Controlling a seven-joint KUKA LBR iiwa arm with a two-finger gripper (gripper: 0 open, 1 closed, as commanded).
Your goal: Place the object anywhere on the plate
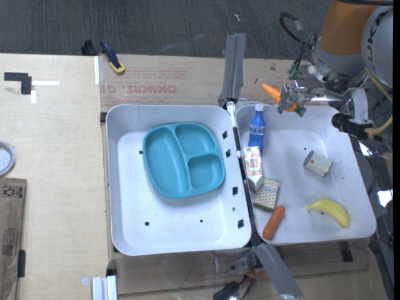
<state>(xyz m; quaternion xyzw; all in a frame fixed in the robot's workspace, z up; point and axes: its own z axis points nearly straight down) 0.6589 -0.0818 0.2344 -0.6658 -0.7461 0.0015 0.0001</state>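
A blue three-compartment plate [184, 159] lies in the left white bin [125, 217] with nothing on it. My gripper [289, 100] hangs above the far left corner of the right bin [356, 167], close to the divider between the bins. It is shut on an orange carrot [271, 92], whose pointed end sticks out to the left of the fingers while a bit of green shows on their right. The carrot is in the air, to the right of the plate and farther back.
In the right bin, a blue bottle [257, 127] stands just below the gripper. Nearer are a small carton [252, 165], a speckled block [267, 194] and a red-orange sausage [273, 222]. A grey-white block [317, 164] and a banana [331, 211] lie farther right.
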